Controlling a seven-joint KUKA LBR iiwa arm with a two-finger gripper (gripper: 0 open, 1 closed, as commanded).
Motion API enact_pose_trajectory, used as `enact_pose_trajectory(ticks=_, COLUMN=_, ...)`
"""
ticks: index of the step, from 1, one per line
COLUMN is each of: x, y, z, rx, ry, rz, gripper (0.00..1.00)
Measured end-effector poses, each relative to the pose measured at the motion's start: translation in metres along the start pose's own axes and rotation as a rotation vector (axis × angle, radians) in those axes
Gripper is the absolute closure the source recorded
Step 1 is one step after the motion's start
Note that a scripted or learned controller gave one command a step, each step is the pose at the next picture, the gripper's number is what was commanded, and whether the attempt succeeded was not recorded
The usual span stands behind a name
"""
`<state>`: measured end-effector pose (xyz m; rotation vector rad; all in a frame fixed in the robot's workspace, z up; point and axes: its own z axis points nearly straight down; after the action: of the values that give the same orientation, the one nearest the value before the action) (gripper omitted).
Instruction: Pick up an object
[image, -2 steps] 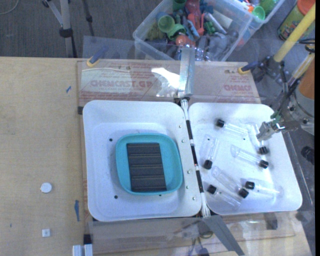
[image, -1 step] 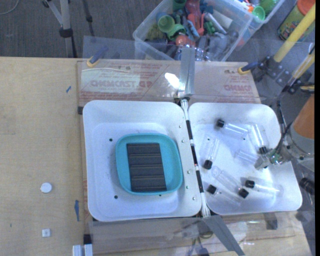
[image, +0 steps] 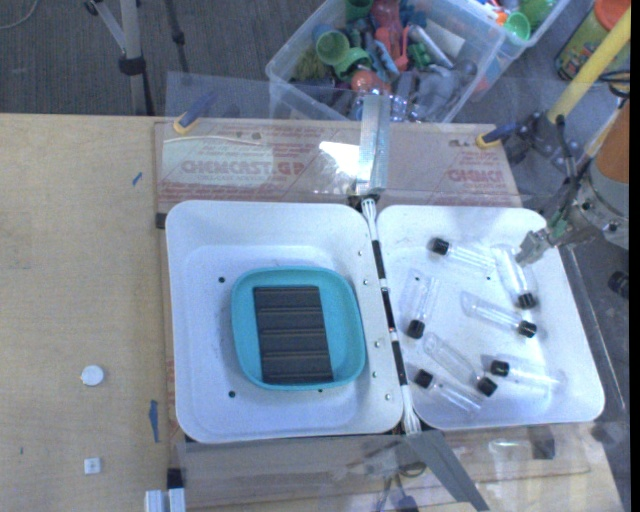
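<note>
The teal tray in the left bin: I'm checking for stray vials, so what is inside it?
Inside the teal tray lies a dark ribbed rectangular insert, covering most of its floor. No vial rests on it. Whatever lies beneath the insert is hidden.

White bins, teal tray with dark ribbed insert, clear black-capped tubes, tan bench.

We saw several clear vials with black caps lying flat and scattered in the right bin (some overlapping), spread from its eleven o'clock to five o'clock.
</note>
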<state>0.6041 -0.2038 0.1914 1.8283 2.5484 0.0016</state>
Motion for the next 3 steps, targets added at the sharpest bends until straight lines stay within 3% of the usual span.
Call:
enact_pose_trajectory(ticks=1, x=0.065, y=0.07, z=-0.035, rx=0.0, ry=0.0, rz=0.106, gripper=1.0)
enact_pose_trajectory(ticks=2, x=0.032, y=0.027, z=0.049, rx=0.003, ry=0.002, rz=0.086, gripper=1.0)
enact_pose_trajectory(ticks=3, x=0.007, y=-0.029, z=0.078, rx=0.002, ry=0.002, rz=0.048, gripper=1.0)
